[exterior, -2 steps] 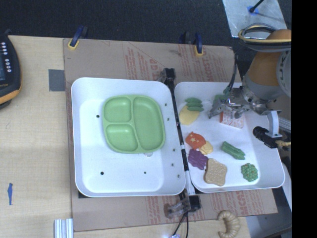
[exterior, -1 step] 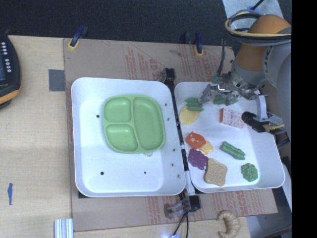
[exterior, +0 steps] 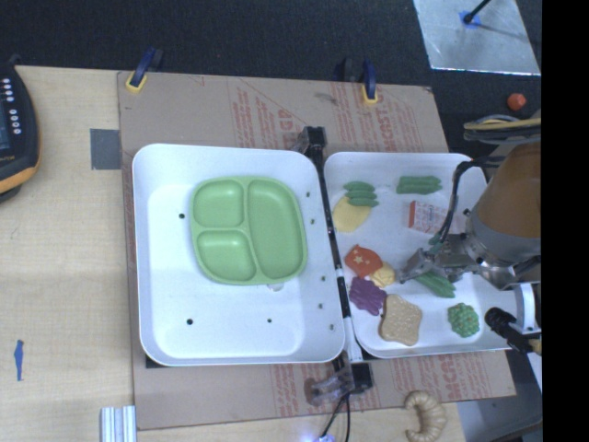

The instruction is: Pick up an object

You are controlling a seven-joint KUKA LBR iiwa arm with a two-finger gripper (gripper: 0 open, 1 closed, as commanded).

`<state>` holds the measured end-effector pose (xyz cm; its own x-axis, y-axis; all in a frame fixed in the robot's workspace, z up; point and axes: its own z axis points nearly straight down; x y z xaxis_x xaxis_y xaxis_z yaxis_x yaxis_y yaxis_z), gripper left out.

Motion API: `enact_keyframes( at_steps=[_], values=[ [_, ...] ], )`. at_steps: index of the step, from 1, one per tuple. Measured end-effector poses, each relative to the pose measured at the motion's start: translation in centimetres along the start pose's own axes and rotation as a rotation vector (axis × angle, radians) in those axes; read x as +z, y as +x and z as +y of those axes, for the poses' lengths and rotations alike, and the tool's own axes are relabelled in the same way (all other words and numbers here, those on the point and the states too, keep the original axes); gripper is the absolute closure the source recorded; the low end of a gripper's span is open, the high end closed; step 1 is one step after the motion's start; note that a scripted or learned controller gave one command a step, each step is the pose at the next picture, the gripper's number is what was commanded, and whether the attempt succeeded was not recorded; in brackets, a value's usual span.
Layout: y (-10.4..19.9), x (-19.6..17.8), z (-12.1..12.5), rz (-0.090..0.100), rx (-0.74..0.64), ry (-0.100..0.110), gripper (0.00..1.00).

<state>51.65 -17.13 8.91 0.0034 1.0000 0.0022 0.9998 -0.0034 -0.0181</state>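
Camera view: hand low in right bin, beside green piece.

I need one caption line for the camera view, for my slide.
Grey arm's tool low in the right white bin among toy foods; a green three-compartment plastic plate lies in the left white bin.

Two white bins sit side by side on cardboard. The left bin holds a green divided plate. The right bin holds scattered toy foods, with the robot's gripper low among them beside a green pod.
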Motion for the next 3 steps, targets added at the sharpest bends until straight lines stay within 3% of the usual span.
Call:
enact_keyframes(
  at_steps=[1,2,3],
  values=[
    [0.2,-1.3,0.7,-0.003,-0.010,-0.012,1.00],
    [10.6,-10.8,2.1,0.000,-0.018,-0.024,1.00],
    [9.9,-10.3,1.9,-0.002,-0.008,-0.014,0.00]
  ],
)
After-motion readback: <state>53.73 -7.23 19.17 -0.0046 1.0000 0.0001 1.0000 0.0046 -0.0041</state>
